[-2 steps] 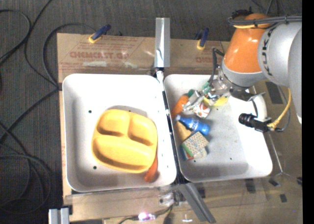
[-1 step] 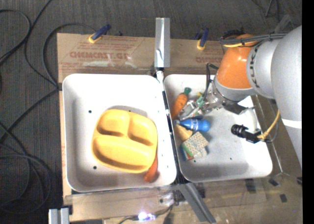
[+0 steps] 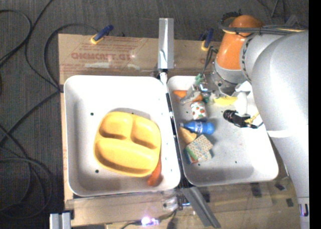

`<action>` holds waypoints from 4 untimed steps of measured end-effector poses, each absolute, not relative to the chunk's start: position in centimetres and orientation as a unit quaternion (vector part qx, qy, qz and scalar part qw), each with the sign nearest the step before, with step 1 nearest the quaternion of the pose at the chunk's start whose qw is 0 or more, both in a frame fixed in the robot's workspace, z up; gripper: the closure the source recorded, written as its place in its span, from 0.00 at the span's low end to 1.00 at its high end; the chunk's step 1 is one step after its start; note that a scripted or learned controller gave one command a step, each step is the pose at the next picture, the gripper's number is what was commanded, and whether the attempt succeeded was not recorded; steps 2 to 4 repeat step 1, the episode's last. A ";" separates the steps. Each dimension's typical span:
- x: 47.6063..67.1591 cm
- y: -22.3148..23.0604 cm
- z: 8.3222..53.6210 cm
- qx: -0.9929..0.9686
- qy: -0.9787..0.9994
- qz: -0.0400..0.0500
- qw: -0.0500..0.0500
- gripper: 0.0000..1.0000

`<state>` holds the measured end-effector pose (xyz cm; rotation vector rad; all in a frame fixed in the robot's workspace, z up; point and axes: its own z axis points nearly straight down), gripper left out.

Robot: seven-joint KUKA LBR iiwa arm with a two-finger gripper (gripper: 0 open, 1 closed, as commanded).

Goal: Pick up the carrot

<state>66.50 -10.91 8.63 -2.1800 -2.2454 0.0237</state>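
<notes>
I am hovering my gripper (image 3: 199, 92), finger state untellable, over the right bin (image 3: 261, 170); the carrot (image 3: 155, 174) is lying far left in the left bin (image 3: 80, 92), slanting beside the yellow tray (image 3: 129, 142).

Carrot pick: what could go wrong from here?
1. The claw is down in the right white bin, while the tapered orange carrot lies in the left white bin.
2. The carrot is wedged between the yellow sectioned plate and the bin wall, leaving little finger room.
</notes>
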 end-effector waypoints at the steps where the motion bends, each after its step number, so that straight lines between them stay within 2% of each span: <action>1: 66.2 -10.9 9.3 -0.696 -0.718 0.012 0.010 1.00; 4: 66.2 -10.9 9.3 -0.696 -0.718 0.012 0.010 1.00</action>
